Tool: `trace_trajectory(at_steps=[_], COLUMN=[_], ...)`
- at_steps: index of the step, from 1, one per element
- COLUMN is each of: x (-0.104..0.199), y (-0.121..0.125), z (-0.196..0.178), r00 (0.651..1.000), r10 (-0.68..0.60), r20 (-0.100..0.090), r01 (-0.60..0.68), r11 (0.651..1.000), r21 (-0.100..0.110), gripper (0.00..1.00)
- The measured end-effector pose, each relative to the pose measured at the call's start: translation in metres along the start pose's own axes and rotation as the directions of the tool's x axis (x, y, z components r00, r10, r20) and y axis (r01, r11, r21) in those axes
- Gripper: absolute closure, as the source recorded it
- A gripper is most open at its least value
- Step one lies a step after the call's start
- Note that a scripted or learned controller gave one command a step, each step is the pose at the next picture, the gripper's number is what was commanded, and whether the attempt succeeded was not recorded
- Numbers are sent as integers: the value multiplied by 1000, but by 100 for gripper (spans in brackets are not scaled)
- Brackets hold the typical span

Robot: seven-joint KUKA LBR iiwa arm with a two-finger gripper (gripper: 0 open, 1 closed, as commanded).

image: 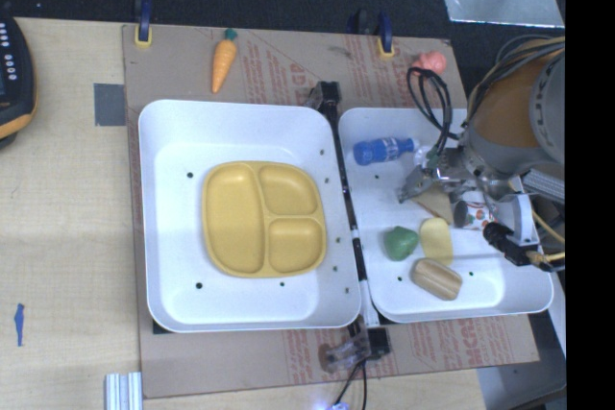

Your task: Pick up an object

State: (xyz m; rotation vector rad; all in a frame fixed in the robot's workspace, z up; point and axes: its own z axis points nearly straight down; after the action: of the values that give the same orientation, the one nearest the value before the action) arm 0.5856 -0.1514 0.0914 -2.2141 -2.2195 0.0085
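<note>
We hover our gripper (432, 188) over the right bin (380, 295), nothing visibly held, because the likeliest picks, the green piece (401, 243) and yellow block (436, 239), lie just below-left of it.

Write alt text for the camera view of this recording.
The end effector hangs over the right bin, near a blue bottle, green object, yellow block and tan piece. The left bin holds a yellow divided plate.
</note>
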Motion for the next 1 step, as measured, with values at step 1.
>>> trace_trajectory(at_steps=[1], x=[-51], y=[32], z=[-86], r00=[1000], r10=[2], r20=[7], r01=[-2], r11=[1000], r21=[-17], gripper=[0])
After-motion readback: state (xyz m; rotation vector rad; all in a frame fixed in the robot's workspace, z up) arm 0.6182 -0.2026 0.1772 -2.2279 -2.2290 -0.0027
